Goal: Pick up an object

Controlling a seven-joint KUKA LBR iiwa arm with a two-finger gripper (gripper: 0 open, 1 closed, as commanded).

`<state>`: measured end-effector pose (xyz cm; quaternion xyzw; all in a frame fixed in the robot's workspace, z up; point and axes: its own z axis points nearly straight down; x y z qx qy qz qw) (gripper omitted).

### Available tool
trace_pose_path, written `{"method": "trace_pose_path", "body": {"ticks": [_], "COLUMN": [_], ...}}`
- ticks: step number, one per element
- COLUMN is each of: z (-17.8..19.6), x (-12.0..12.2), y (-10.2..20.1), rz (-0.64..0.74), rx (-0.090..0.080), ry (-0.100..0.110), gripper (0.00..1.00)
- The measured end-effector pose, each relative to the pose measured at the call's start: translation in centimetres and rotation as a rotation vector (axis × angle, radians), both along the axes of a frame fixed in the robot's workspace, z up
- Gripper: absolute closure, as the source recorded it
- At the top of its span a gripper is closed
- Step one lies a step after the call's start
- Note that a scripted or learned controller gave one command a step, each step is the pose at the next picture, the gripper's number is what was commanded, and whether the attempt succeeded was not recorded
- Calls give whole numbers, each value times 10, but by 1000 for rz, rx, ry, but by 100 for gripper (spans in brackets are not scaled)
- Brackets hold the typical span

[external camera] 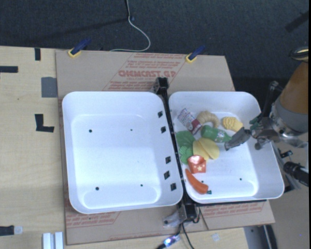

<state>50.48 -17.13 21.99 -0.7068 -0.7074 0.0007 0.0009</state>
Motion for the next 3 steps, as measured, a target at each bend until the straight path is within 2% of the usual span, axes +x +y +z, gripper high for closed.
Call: {"method": "trace_pose_path", "body": {"ticks": [1, 2, 3], "z": [-141, -120, -33], "x": [38, 41, -24], "y": [69, 64, 97], "rz": [4, -1, 1], "rx": [-1, -3, 2], "ry": [-2, -13, 2], "gripper": [0, 100, 100]}}
